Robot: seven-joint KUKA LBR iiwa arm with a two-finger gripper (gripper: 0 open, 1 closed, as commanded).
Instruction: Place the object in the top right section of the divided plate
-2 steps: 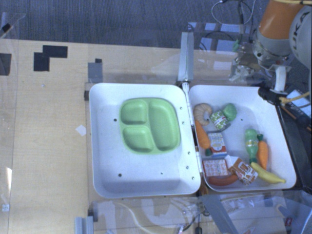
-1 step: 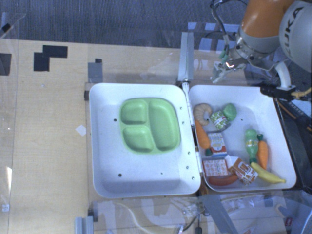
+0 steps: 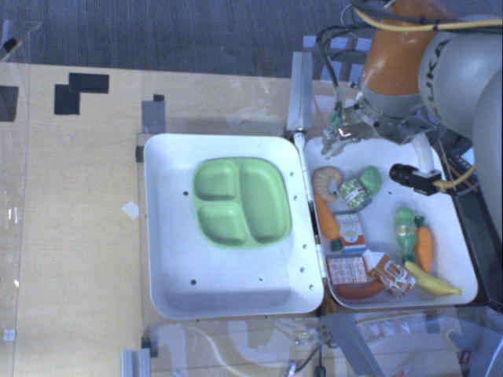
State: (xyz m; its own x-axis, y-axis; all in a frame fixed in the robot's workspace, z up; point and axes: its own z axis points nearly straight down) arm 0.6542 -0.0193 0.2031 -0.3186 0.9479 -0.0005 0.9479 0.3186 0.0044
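Note:
The green divided plate (image 3: 240, 201) lies in the left white bin (image 3: 169, 234), with nothing in its three sections; its large section is on the right. The right bin (image 3: 464, 250) holds several toy foods. My gripper (image 3: 339, 134) hangs over the far left corner of the right bin, just above a tan shrimp-like piece (image 3: 325, 182). Nothing shows between its tips. The grey arm with its orange band (image 3: 401, 45) reaches in from the upper right.
Also in the right bin are a green wrapped item (image 3: 356, 194), a carrot (image 3: 327, 220), a small carton (image 3: 350, 233), a red box (image 3: 347, 270), a sausage (image 3: 358, 290), a banana (image 3: 431, 280) and a green bottle (image 3: 405, 230). A metal divider (image 3: 299, 93) stands between the bins.

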